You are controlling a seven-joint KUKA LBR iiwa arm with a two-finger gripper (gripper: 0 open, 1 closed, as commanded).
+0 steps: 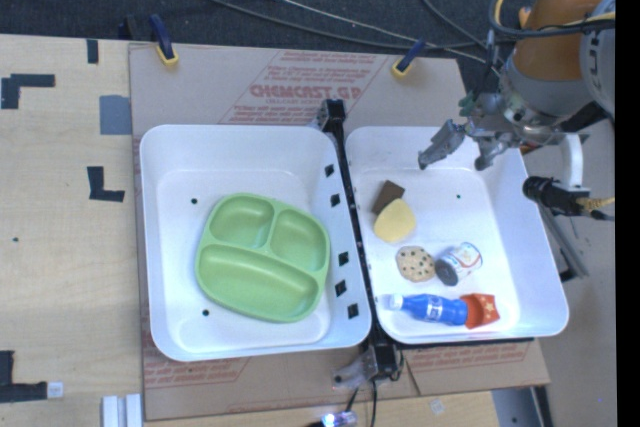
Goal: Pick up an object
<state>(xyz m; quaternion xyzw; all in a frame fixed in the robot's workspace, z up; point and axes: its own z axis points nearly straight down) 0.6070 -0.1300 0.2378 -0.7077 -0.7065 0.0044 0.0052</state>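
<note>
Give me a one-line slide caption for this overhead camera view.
Open gripper hovers over the right bin of small items; green divided plate in the left bin.

A green divided plate [264,258] lay in the middle of the left bin [165,215], and two clamps [162,42] gripped the cardboard sheet's [300,85] far edge.
</note>
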